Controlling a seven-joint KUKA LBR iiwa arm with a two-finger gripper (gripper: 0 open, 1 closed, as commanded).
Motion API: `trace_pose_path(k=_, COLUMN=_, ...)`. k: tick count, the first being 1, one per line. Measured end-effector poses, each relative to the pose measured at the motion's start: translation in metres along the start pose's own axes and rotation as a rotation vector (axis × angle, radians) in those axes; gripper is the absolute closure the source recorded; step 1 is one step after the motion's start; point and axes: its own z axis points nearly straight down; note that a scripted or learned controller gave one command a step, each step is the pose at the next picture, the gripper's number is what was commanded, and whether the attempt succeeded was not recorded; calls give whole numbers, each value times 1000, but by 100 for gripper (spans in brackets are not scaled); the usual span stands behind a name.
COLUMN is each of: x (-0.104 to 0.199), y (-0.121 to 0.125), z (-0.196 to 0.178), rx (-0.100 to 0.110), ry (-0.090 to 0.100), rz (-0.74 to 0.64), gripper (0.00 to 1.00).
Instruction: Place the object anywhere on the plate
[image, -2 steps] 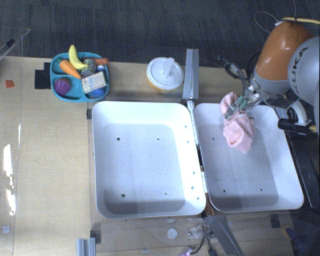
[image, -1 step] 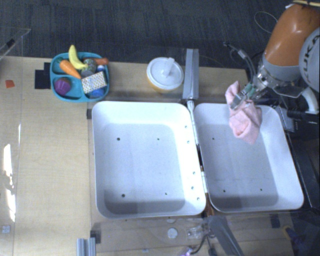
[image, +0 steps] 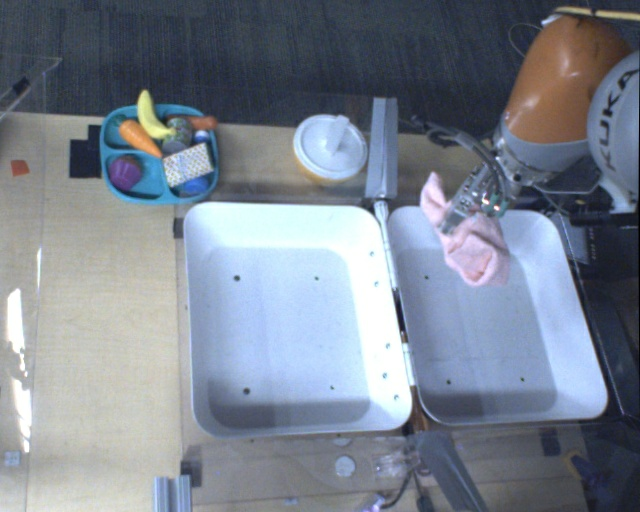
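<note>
Hanging limp from the gripper, clamped on its upper fold, the pink cloth sits at twelve o'clock over the right bin; soft, light, best pinched at a bunched edge.

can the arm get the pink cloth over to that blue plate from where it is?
Probably yes, but far. The gripper holds the pink cloth over the right bin; nothing stands between it and the blue plate, already crowded with toy food.
</note>
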Motion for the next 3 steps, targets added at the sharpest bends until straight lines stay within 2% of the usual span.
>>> trace_pose_path(k=1, x=42, y=24, z=6, rx=-2, ry=0, rz=-403, gripper=100)
trace_pose_path(k=2, x=86, y=47, z=11, rx=-2, ry=4, rz=-571, gripper=100)
trace_pose_path(k=3, x=122, y=70, z=8, rx=-2, ry=5, rz=-576, gripper=100)
